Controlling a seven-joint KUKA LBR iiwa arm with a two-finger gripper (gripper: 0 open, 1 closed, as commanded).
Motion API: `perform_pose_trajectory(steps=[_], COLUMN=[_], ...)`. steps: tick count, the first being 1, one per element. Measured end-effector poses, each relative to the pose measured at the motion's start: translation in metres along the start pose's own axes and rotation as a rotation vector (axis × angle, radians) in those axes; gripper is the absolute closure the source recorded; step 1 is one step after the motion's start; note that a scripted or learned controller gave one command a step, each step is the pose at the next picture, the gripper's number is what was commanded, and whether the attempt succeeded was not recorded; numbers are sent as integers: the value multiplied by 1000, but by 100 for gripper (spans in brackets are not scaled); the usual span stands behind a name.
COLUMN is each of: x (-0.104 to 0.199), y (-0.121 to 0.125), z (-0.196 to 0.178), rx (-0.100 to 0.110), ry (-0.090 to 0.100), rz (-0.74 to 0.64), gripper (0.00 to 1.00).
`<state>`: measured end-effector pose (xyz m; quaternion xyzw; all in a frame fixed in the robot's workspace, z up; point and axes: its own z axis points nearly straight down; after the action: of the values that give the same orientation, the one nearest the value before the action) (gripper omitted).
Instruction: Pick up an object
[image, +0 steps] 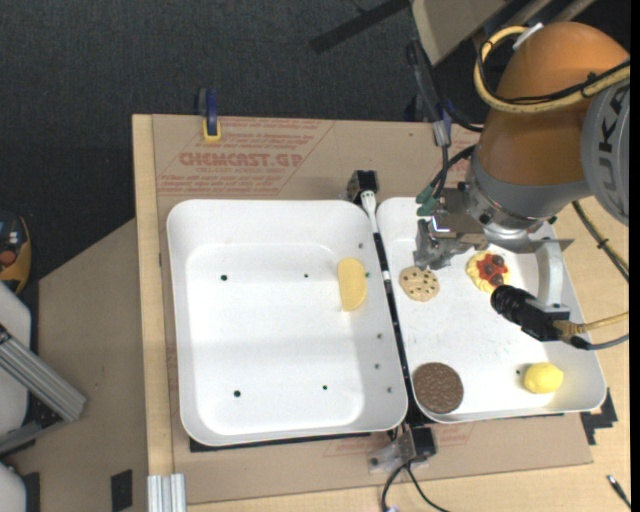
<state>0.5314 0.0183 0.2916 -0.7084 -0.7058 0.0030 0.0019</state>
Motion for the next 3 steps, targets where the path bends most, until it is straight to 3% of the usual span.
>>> perform_pose_trajectory(steps=[1, 2, 3], x=[2, 40, 65], y=[1, 45, 75], z=[-3, -61, -203], rx=[-7, -17, -27], ry=[2, 3, 4], rz=[-3, -8, -7], gripper=[0, 0, 0])
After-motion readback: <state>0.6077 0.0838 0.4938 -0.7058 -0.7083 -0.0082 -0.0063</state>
